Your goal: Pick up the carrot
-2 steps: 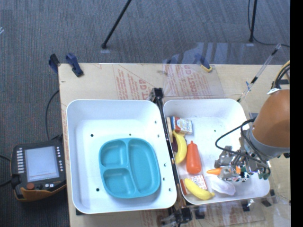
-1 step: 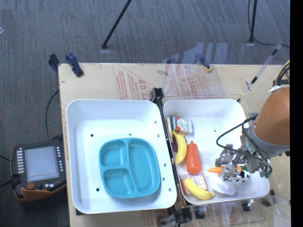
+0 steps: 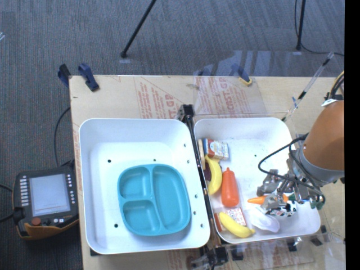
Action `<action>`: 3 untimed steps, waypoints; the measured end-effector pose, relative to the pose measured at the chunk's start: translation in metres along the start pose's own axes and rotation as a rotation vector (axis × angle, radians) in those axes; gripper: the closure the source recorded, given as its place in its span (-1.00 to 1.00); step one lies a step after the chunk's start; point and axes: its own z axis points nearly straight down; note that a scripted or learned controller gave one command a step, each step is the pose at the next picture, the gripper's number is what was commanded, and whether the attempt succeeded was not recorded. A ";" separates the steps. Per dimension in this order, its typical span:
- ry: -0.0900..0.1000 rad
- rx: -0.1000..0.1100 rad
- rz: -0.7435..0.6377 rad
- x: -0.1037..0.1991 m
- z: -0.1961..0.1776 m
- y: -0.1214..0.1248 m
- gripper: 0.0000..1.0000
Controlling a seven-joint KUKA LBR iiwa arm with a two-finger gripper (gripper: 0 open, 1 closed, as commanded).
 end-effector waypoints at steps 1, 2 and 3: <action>-0.002 0.000 -0.001 -0.001 -0.009 0.000 1.00; -0.005 0.000 -0.002 -0.003 -0.018 0.001 1.00; -0.008 -0.001 -0.002 -0.005 -0.028 0.001 1.00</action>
